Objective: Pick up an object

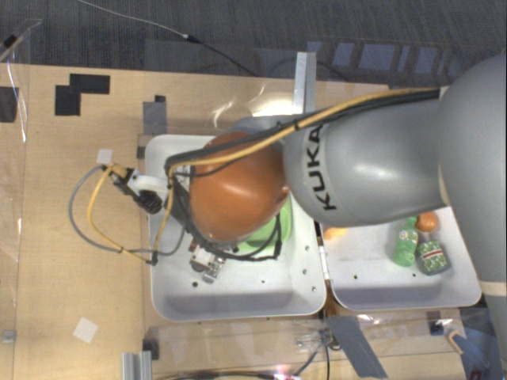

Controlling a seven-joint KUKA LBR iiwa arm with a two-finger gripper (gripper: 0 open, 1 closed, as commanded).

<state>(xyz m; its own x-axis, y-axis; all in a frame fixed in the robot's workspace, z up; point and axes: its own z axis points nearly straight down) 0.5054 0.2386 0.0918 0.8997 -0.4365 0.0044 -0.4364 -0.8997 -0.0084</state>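
My grey arm reaches across from the right, and its orange band (236,187) hangs over the middle of the left bin (238,299). A small metal part of the gripper (207,266) pokes out below the band, low over the bin floor. A light green object with a dark edge (268,240) lies in the left bin, mostly hidden under the wrist. I see nothing held.
The right bin (396,291) holds a green bottle (406,244), a green pack with a red label (432,258), an orange ball (428,222) and a small orange piece (336,232). Yellow and grey cables (95,212) loop left of the left bin.
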